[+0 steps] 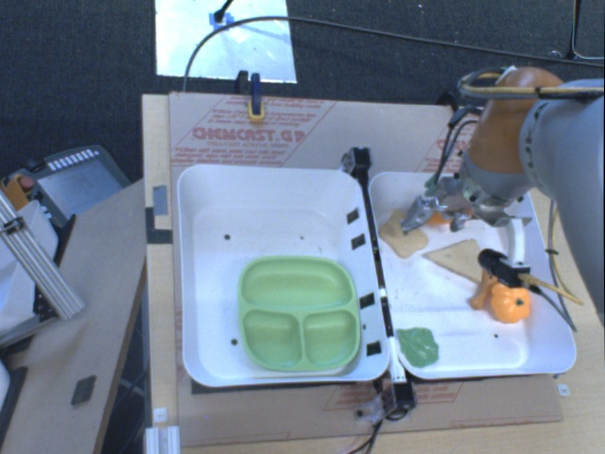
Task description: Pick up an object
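My gripper [416, 218] hangs low over the far left part of the right bin [548, 348], just above a tan, bread-like slice [402, 238]. A small orange piece [438, 220] shows right beside the gripper, and I cannot tell whether it is held. A second tan wedge [456, 256] lies in the middle of that bin. An orange pumpkin-like toy [509, 305] sits toward the right side. A green leafy piece [417, 346] rests near the front left corner.
The left bin [203, 253] holds a green divided plate [301, 312] in its front half. A black divider [371, 253] runs between the two bins. The grey arm with its orange band [515, 140] reaches in from the right, over the right bin's far side.
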